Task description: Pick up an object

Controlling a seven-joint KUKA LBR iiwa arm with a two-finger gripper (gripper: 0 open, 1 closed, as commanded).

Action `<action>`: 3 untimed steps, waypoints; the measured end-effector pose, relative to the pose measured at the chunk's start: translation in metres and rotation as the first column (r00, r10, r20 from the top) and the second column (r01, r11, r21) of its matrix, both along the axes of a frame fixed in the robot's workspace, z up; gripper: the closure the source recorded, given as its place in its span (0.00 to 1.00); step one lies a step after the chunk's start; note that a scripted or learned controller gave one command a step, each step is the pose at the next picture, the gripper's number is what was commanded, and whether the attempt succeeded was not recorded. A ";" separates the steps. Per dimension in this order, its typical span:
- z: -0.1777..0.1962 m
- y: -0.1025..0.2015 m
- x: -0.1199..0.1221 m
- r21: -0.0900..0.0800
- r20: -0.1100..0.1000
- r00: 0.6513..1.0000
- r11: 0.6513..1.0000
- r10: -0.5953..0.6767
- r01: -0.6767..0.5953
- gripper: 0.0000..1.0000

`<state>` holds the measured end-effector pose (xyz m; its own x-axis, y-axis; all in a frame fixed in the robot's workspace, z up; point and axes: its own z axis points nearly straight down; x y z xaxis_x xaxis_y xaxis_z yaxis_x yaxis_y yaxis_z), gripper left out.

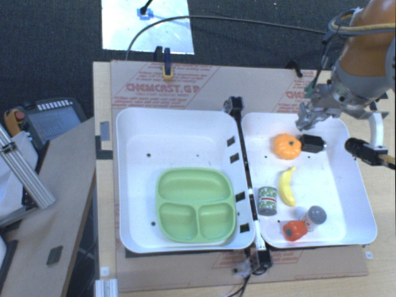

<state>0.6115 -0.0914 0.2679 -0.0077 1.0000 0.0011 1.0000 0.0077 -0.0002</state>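
In the right bin [356, 221], an orange pumpkin-shaped toy [288, 146] sits near the back, with a small black object [312, 143] touching its right side. A yellow banana [287, 187] lies in the middle. To the banana's left stands a small green-and-white can [267, 200]. At the front lie a red-orange toy [295, 229] and a grey round piece [316, 215] beside it. My gripper [305, 121] hangs over the back of this bin, just above and behind the pumpkin and the black object, with nothing seen in it.
The left bin [136, 141] holds a green divided plate [195, 204] toward its front. A black-clipped divider [242, 166] runs between the bins. The arm [365, 48] comes in from the upper right. A tan table edge [55, 184] lies at the left.
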 end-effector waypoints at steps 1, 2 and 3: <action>-0.007 0.044 -0.006 0.001 -0.001 1.000 1.000 0.001 -0.001 1.00; -0.024 0.095 -0.025 0.001 -0.002 1.000 1.000 0.001 -0.001 1.00; -0.022 0.140 -0.038 0.001 -0.001 1.000 1.000 0.002 -0.002 1.00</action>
